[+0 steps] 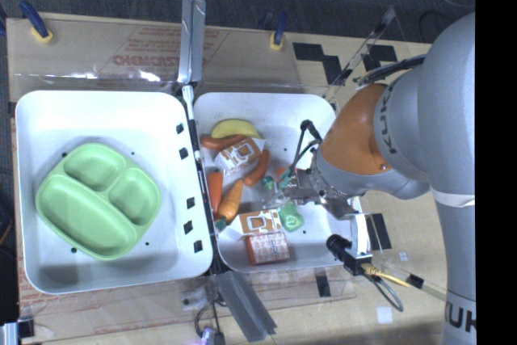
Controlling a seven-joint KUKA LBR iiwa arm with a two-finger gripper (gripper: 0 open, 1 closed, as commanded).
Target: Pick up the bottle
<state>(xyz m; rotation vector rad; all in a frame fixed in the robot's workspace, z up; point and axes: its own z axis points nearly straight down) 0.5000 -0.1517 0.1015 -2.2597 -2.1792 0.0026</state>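
The left bin (32,174) held a pale green divided plate (97,199), lying flat and a little askew, its three wells bare. Past the divider, the right bin (266,105) was crowded along its left half: a yellow banana (233,128) lay near the far wall, with a red sausage-like piece (220,142) just under it and a small white carton with orange print (237,158) touching both. Two carrots sat lower, one upright against the divider (214,188) and one tilted beside it (230,201), and another reddish stick (258,166) leaned off the carton's right side. Toward the near wall lay a second orange and white carton (260,223) and, touching it below, a brownish can-like thing (266,250) on its side.

The bottle (289,216), as far as I could judge, was the small green and clear thing in the middle of that bin, just right of the lower carton; most of it was hidden. The gripper (300,188) hung right over it, and I could not tell how its jaws stood. The grey arm (436,117) with its orange band (359,133) covered the bin's right side.
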